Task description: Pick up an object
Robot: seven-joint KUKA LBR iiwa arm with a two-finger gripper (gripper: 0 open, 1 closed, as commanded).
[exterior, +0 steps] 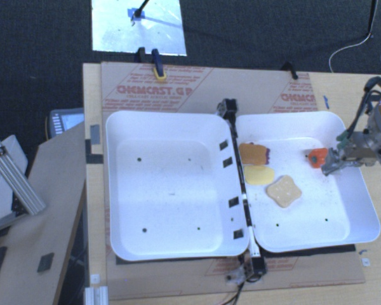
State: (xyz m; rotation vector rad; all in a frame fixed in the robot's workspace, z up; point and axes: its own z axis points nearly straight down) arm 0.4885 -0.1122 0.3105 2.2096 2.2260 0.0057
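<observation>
Several small objects lie in the right bin (355, 224). A small orange-red piece (315, 158) rests near the bin's right wall. A brown and orange block with a purple edge (254, 153) sits by the left wall, and a flat yellow disc (259, 175) lies just below it. A beige toast-shaped piece (284, 190) lies toward the middle of the bin. My gripper (331, 162) reaches in from the right, low over the bin, with its tip right beside the orange-red piece. Whether it touches that piece is unclear.
The left bin (171, 189) stands beside the right one, joined by a black clipped divider (236, 183). Both bins rest on a cardboard sheet (197, 84) on the bench. A shiny metal plate (138, 16) lies on the floor behind.
</observation>
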